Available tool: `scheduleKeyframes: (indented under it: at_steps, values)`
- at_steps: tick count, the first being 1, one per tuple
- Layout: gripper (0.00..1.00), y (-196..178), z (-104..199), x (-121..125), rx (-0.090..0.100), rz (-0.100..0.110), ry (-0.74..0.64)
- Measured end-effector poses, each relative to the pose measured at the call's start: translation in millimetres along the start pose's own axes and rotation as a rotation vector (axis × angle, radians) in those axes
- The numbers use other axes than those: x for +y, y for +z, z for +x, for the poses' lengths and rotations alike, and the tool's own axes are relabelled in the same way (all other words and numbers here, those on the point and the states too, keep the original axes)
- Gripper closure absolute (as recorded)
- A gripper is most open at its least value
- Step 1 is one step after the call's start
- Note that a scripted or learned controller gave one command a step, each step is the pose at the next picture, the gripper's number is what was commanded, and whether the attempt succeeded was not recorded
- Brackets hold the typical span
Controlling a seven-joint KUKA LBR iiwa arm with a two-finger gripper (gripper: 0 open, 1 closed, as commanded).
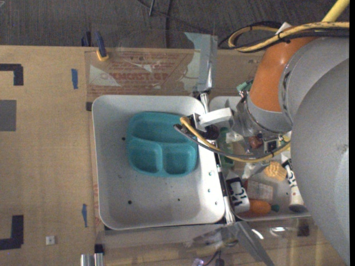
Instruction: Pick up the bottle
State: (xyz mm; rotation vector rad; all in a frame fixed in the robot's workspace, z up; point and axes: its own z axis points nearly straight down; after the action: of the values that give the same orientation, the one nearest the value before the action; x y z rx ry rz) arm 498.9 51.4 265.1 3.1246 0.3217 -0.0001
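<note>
1. The bench (pixel 44 165) is pale wood board with dark tape marks along its left edge and short blue tape strips; beyond its far edge lies dark floor with black cables.
2. The arm (pixel 316 121) comes in from the right, a broad grey body with an orange band (pixel 272 76) above the wrist, and it covers most of the right bin. Yellow and black cables loop over its top and under the wrist.
3. The left bin (pixel 155 204) is white and shallow, with a few small dark specks on its floor.
4. A clear plastic sheet (pixel 150 65) with faint red print lies flat on the bench just beyond the left bin.
5. A teal tray (pixel 161 146) with three compartments lies in the far half of the left bin, its right edge near the bin's right wall.
6. The right bin (pixel 266 216) shows along its near rim and in part under the arm. In it lie an orange object (pixel 259 206), a pale yellow lumpy item (pixel 274 170), a black-and-white box (pixel 237 193) and a clear packet (pixel 260 190), packed close together.
7. A white bottle (pixel 294 190) with a dark tip lies at the right bin's near right, half hidden by the arm; I cannot be sure of its shape.
8. The gripper (pixel 244 140) sits low over the far part of the right bin, just right of the wall between the bins. A white bracket (pixel 213 117) sticks out from the wrist toward the tray. Whether it is spread or closed, or has hold of anything, I cannot tell.
</note>
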Motion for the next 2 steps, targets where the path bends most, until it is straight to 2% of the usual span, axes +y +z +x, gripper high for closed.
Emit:
scheduleKeyframes:
  at_steps: [1,2]
  values:
    - [0.00,81.6,-17.9,-15.9,-0.006,0.004,-0.120]
    - [0.00,86.5,4.7,-98.2,0.000,0.001,-0.028]
